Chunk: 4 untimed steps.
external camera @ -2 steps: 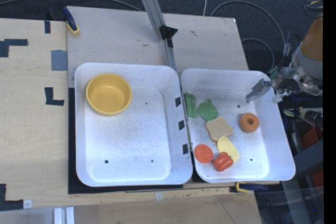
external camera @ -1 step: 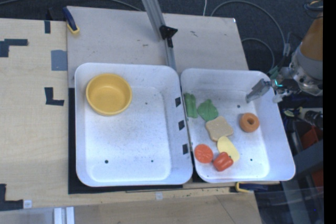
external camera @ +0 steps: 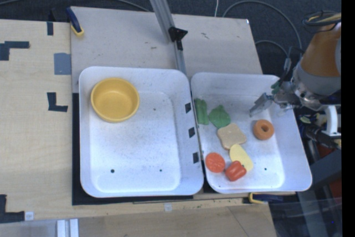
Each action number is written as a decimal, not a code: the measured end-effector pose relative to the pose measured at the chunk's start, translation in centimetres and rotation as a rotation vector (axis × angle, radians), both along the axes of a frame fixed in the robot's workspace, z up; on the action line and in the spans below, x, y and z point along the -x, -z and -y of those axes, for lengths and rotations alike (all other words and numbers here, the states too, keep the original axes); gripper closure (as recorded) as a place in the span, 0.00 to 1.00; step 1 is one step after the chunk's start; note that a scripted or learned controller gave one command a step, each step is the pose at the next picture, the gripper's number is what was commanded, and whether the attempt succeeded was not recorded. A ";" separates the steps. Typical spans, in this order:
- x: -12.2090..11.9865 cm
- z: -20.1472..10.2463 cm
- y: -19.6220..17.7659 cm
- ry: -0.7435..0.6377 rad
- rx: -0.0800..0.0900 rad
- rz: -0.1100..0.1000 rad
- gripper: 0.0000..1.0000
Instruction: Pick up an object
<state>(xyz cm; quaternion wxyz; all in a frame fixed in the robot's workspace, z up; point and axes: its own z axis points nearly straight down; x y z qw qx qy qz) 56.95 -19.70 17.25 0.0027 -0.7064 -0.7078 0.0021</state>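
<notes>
From the camera view, taking the right bin (external camera: pixel 288 175) as the landmark: the arm (external camera: pixel 321 64) enters over that bin's far right edge, and its gripper (external camera: pixel 262 105) hangs above the bin's bare floor toward its upper right part. The fingers are small and dark against the white, so whether they are spread or closed cannot be told; nothing can be seen between them. Just below the gripper, apart from it, an orange ring-shaped doughnut (external camera: pixel 263 130) lies flat near the bin's right-hand middle. Toward the bin's centre sits a tan slice of bread (external camera: pixel 230 135), and two green pieces (external camera: pixel 212 114) lie beside each other above it, close to the bin's left wall. Nearer the bin's front edge a pale yellow piece (external camera: pixel 242 156) touches the bread's lower side, with a red pepper (external camera: pixel 235 171) against its lower end and a red tomato (external camera: pixel 215 162) just to the left of that. Across the bin's left wall stands the left bin (external camera: pixel 133 175), which holds a yellow bowl (external camera: pixel 115 99), upright in its far left corner.
</notes>
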 end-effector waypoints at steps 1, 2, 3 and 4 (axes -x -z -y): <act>-0.2 0.4 5.7 0.000 0.010 0.018 0.00; -0.3 0.3 8.4 0.000 0.003 0.005 0.00; -0.3 0.2 7.4 -0.001 0.002 0.005 1.00; 0.0 1.1 2.4 0.001 0.002 0.010 1.00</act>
